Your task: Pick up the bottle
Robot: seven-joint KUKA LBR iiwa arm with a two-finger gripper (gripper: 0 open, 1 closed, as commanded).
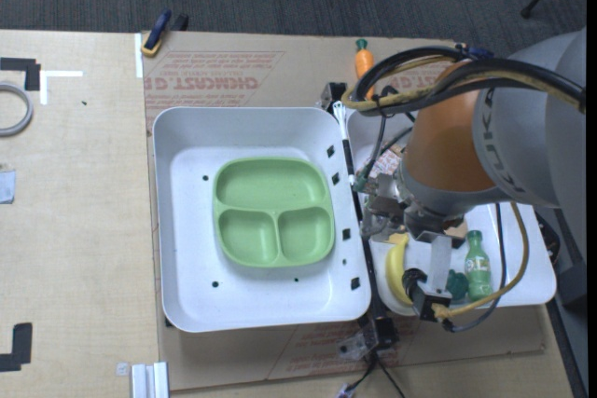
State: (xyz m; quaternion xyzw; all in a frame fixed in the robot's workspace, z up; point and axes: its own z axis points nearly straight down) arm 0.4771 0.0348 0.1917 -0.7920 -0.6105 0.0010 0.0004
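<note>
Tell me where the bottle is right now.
The green bottle lies in the right bin, near its front edge, just right of the banana and below the arm's orange band.

The arm (466,144) is hanging over the right bin (536,280), covering most of it at the frame's right. Its cables (508,280) are looping around the bottle (477,264), and a banana (395,270) is lying just left of it. In the left bin (177,228), a green tray (273,210) is occupying the centre, leaving bare floor around it.
</note>
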